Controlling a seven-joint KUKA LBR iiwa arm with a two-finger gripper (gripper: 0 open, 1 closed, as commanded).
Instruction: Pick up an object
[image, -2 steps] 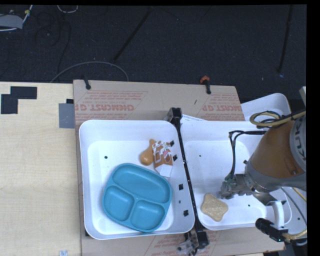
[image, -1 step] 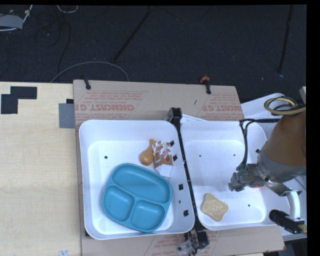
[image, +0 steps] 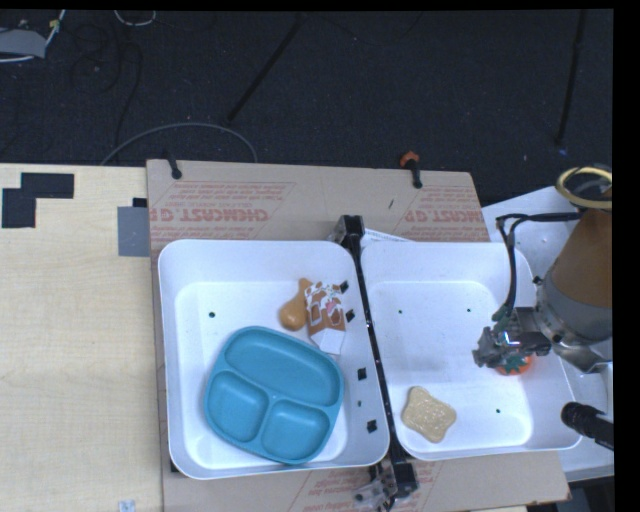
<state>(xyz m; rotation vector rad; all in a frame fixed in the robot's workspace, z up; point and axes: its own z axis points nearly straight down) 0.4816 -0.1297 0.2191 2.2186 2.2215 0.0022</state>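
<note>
My gripper is low at the right side of the right bin, over a small orange and green object that peeks out beneath it. A tan slice of toast lies near the front of the same bin, left of the gripper. In the left bin rests a blue divided plate, with a brown, white and orange toy just behind it.
The black divider runs between the two bins. Cardboard lies under both bins. The arm's orange band and grey body stand over the right bin's right rim. Black cables hang near the wrist.
</note>
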